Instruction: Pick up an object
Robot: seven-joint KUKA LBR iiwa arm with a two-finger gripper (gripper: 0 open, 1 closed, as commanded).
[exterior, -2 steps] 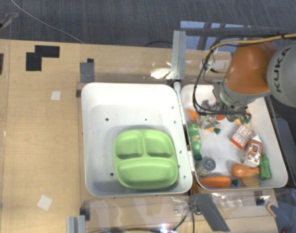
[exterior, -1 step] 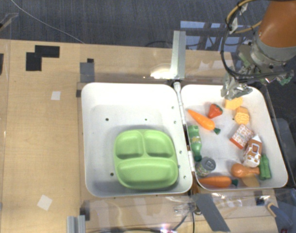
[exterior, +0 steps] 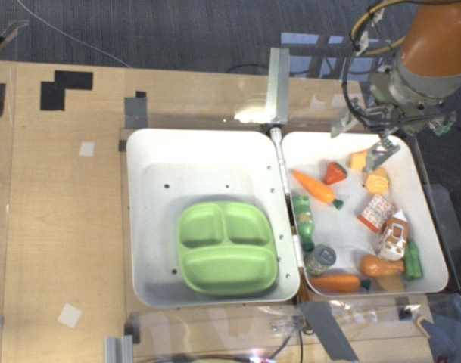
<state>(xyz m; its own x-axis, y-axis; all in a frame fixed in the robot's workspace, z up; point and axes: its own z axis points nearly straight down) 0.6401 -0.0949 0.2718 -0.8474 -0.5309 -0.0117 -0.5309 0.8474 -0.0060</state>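
Note:
My gripper point(exterior: 381, 154) hangs over the far right part of the right bin point(exterior: 434, 225), under the grey wrist with its orange band. It sits just above a yellow corn cob point(exterior: 377, 181) and beside a small yellow block point(exterior: 357, 159). Nothing shows held in it. Close by to the left lie a red strawberry-like toy point(exterior: 334, 173) and an orange carrot point(exterior: 315, 188). Nearer the front are a red and white carton point(exterior: 375, 212), a white carton point(exterior: 394, 236), a green cucumber point(exterior: 412, 262), an orange fruit point(exterior: 377, 265) and a second carrot point(exterior: 336, 283).
A green bottle point(exterior: 303, 222) and a small tin can point(exterior: 321, 258) lie along the right bin's left wall. The left bin point(exterior: 151, 172) holds a green divided plate point(exterior: 227, 248). A metal post point(exterior: 278, 89) stands behind the divide between the bins.

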